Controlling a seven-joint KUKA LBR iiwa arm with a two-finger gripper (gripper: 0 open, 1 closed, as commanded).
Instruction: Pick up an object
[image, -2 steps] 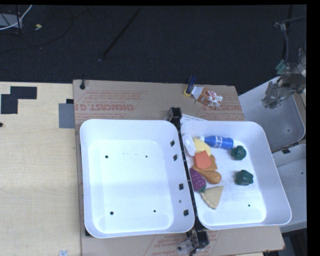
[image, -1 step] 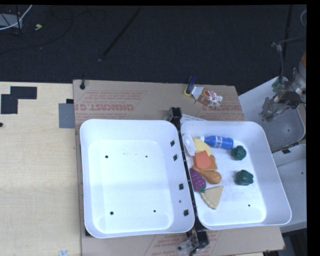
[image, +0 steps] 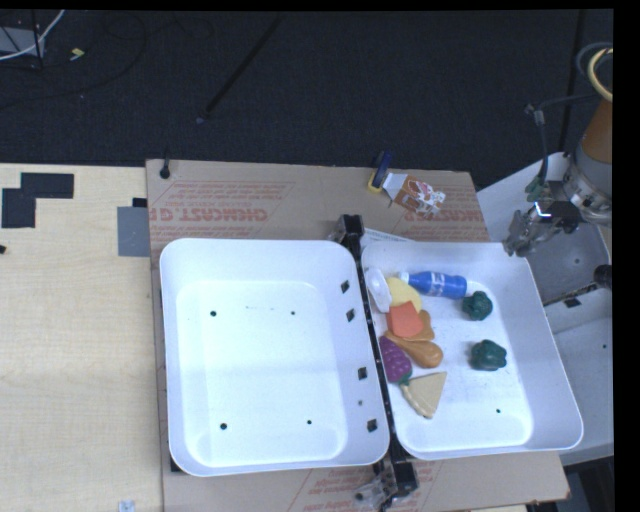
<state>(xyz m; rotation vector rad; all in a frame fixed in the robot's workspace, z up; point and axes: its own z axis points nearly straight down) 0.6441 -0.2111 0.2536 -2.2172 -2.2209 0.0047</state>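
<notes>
Currently the gripper (image: 527, 232) hovers at the frame's right edge — whether wide or narrow, I cannot tell; the blue bottle (image: 437, 284), lying lengthwise left-right in the right bin (image: 548, 420), sits down-left of it.

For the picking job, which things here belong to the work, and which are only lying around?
Belong to the job:
- gripper, at the right bin's far right corner
- blue bottle
- two dark green toys
- orange block
- purple toy
- pale wedge
- right bin

Just lying about:
- left bin
- cardboard sheet
- small packet on the cardboard
</notes>
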